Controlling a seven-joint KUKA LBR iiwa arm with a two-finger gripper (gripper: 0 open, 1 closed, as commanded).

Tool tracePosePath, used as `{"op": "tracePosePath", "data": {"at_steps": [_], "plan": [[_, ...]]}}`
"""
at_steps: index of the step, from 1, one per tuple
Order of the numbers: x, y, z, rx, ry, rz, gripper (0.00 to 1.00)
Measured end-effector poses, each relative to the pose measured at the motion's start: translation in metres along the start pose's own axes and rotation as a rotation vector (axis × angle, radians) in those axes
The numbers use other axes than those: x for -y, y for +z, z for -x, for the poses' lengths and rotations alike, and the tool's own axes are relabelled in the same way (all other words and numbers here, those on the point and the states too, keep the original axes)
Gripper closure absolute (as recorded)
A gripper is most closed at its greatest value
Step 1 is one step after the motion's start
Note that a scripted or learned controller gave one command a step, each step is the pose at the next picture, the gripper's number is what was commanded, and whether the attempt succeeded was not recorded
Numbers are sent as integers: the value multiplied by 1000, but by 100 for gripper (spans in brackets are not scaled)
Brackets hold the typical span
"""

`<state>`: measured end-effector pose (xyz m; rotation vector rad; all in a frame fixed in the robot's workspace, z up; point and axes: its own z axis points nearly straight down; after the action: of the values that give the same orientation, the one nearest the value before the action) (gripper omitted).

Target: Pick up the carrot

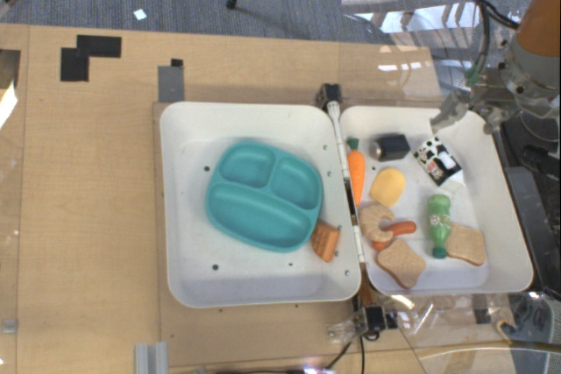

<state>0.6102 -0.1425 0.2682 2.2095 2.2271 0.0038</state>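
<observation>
Orange and slim, the carrot (355, 172) lies at the left edge of the right bin (504, 215), pressed close against the divider wall between the two bins, its long axis running near-to-far with the green top at the far end. Nearer the camera sit toast slices (401, 261) and a green bottle (439, 223); just right of the carrot rests a yellow lemon-like piece (387, 187). Farther back is a small black block (391, 145). The gripper (456, 105) hovers above the far right corner of that bin, well apart from the carrot, which lies to its left and nearer the camera. Whether its fingers are parted cannot be told; nothing is seen between them. A grasp would likely need fingers closing across the carrot's width, with the wall crowding one side.
</observation>
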Motion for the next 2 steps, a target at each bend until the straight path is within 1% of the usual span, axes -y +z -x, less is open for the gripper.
{"op": "tracePosePath", "data": {"at_steps": [1,2], "plan": [[40,137,-59,-5,-95,-12,0],[9,179,-33,-2,-7,8,0]]}}
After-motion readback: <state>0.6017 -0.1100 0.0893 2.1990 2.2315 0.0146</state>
